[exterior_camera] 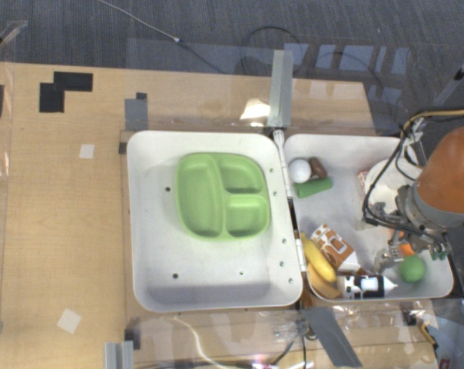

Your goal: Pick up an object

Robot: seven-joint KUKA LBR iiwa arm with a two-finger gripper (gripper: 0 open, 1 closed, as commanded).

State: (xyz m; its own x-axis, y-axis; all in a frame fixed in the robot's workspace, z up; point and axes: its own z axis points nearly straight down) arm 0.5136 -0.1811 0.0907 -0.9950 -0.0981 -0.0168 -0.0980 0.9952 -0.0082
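Down at the near edge of the right bin (336,156) lies a small black and white bottle (365,286) on its side, with a banana (318,264) just to its left, curving along the bin's left wall. An orange and white snack packet (333,246) rests against the banana. To the right of the bottle sits a green ball (412,269), and the gripper (401,254) hangs right above and beside that ball, at the bin's near right corner. Something small and orange (404,246) shows just by the fingertips. Whether the jaws are apart or together I cannot tell from here; the wrist hides them, and nothing can be seen held between them.

Further back in the same bin, a white ball (299,169) sits near the left wall, touching a brown object (317,167) on its right, with a green block (313,187) lying just in front of both. A white wrapper with red print (368,180) lies near the arm's cables.

The arm's orange band (449,179) bulks over the bin's right side, black cables looping off it.

The left bin (151,229) holds a green divided plate (220,195), sitting flat in the middle, well apart from everything in the right bin.
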